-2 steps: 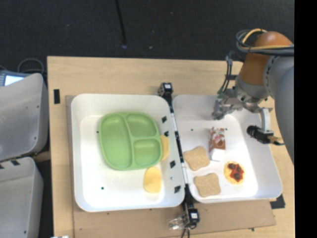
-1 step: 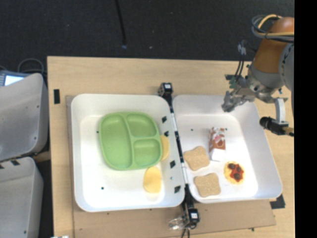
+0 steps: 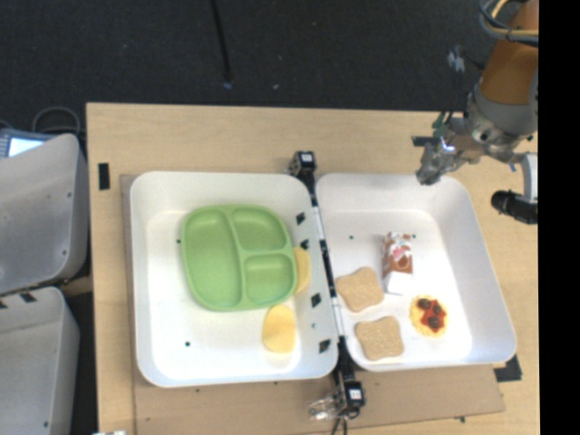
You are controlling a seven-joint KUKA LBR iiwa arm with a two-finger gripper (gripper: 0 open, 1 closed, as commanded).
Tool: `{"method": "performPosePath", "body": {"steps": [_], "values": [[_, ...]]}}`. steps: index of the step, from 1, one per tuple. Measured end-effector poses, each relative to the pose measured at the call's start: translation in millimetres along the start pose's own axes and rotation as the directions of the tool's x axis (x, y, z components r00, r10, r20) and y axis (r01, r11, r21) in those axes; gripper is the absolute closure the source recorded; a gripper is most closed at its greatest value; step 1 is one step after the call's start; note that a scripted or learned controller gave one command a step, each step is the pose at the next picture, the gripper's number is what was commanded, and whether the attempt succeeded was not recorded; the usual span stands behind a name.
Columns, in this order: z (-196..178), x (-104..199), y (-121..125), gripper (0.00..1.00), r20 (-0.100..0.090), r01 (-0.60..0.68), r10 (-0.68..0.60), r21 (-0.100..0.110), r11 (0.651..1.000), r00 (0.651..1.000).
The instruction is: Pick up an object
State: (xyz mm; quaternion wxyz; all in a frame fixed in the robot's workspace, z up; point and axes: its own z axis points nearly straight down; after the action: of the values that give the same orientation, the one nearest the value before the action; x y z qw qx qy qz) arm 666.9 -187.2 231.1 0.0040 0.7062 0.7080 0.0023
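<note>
The right bin (image 3: 471, 216) holds two tan bread slices (image 3: 361, 289) (image 3: 379, 338), a small red-and-white packet (image 3: 398, 259) and a yellow round piece with red topping (image 3: 429, 315). The left bin (image 3: 145, 243) holds a green divided plate (image 3: 238, 256) and a yellow piece (image 3: 280, 327) just below it, with another yellow piece (image 3: 302, 265) at the plate's right edge. My gripper (image 3: 433, 169) hangs over the right bin's far rim, well above and right of the packet, with nothing seen in it.
A black clip (image 3: 302, 162) sits at the top of the seam between the bins, and another fitting (image 3: 347, 393) at its bottom. Grey equipment (image 3: 36, 216) stands left of the bench. Bare wooden bench (image 3: 227, 139) lies behind the bins.
</note>
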Motion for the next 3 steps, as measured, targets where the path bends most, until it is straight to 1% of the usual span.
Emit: {"method": "performPosePath", "body": {"steps": [1,2,3], "values": [[-55,-2,2,1.0,0.0,0.0,0.0,0.001,1.0,1.0],[-57,48,-9,1.0,-0.002,0.002,-0.002,0.007,1.0,1.0],[-49,110,-14,1.0,-0.003,0.004,-0.004,0.008,1.0,1.0]]}}
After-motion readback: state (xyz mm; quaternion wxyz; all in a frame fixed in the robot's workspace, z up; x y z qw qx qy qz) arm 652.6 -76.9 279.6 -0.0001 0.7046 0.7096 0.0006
